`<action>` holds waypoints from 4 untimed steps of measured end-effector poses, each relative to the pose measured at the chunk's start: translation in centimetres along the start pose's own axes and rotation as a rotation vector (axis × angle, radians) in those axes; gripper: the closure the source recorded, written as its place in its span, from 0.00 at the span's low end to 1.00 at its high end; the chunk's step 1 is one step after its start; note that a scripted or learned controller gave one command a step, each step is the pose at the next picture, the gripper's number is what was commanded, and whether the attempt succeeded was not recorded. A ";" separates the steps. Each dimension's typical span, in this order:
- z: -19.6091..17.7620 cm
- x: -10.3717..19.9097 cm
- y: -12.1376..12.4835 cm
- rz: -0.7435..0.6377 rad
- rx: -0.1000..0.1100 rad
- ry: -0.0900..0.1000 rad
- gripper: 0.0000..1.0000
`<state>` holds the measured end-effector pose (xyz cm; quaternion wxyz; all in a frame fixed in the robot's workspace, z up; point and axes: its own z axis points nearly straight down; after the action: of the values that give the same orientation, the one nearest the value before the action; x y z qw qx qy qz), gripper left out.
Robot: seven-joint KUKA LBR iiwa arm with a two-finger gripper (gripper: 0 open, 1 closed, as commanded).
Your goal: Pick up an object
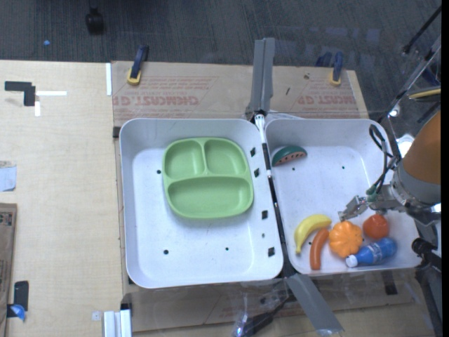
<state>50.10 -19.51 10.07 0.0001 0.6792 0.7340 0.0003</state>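
The arm [425, 161] enters at the right edge and is cut off there, so just its orange band and grey wrist can be seen. The gripper [353, 208] hangs low over the right bin [330, 161], just above the cluster of toys; it is small and metallic against the white floor, and whether it is parted or closed cannot be told, nor is any object seen within it. The right bin holds a watermelon slice [289, 154] at its far left corner, and along its near side a banana [309, 229], a red sausage [318, 248], an orange pumpkin [345, 238], a small red-orange fruit [376, 226] (type unclear) and a blue bottle [372, 252] lying on its side. The left bin [140, 209] holds a green divided plate [208, 177], lying flat.
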 end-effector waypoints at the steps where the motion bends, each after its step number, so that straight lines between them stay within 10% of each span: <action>1: 0.7 2.2 -1.9 -0.065 -0.007 -0.003 0.00; 2: 0.9 7.5 -1.7 -0.075 0.000 0.000 0.00; 3: 0.1 7.4 -1.7 -0.071 0.001 0.000 1.00; 4: -9.0 13.0 1.0 0.097 0.002 -0.002 1.00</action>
<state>50.10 -6.51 19.10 -0.0001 0.7139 0.7002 -0.0010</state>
